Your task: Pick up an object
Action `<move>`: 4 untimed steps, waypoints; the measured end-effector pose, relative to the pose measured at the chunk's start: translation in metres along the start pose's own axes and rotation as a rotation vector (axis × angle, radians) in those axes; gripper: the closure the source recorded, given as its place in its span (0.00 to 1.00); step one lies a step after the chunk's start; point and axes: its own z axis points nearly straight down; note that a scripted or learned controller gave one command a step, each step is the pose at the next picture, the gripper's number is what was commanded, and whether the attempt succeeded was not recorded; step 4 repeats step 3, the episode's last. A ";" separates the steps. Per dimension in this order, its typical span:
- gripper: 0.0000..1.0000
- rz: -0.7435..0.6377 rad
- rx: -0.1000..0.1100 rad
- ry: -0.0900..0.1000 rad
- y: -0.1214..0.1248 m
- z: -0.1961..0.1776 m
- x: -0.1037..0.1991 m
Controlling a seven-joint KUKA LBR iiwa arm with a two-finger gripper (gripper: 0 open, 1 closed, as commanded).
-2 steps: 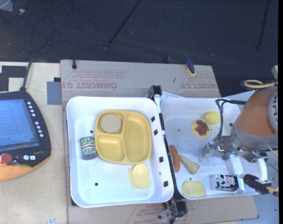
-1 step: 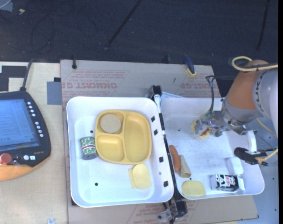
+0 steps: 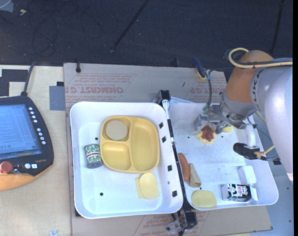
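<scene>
Gripper (image 3: 209, 125) sits low in the right bin (image 3: 267, 196), right over a red/yellow item (image 3: 207, 134) near the bin's far side; can't tell its state. Hotdog (image 3: 184, 165) lies nearer, by divider.

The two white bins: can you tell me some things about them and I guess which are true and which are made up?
1. The yellow divided plate lies in the left bin. True.
2. The small can stands in the right bin. False: it stands in the left bin, beside the plate.
3. The hand is over the right bin, by a red and yellow thing. True.
4. The carrot lies on the plate. False: it lies in the right bin.
</scene>
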 end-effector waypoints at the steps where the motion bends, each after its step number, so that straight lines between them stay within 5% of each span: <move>1: 1.00 0.000 0.000 -0.002 -0.001 -0.012 -0.002; 2: 1.00 0.006 0.007 0.002 -0.083 -0.088 0.027; 3: 1.00 0.000 0.002 0.000 -0.095 -0.133 0.070; 4: 1.00 0.000 0.002 0.000 -0.095 -0.133 0.070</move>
